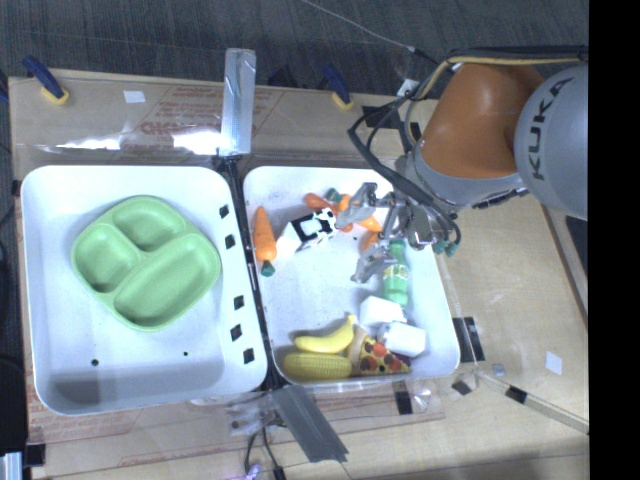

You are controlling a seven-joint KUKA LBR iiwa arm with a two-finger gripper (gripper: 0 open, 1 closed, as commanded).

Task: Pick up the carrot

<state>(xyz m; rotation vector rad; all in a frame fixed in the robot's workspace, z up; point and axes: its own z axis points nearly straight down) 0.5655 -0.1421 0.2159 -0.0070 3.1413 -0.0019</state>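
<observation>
Two bins sit on the desk; the carrot (263,236) lies against the right bin's (300,298) left wall, well apart from the fingers (372,230), which hang spread and empty. Judged: approach step; next, travel across and descend. Small toys beneath the wrist are hard to identify.

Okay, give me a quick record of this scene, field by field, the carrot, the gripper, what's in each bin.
carrot: lying at the left edge of the right bin, apart from the gripper
gripper: over the right bin's upper right part, nothing seen held
left bin: holds a green divided plate
right bin, near end: banana, corn cob
right bin, right side: green bottle
</observation>
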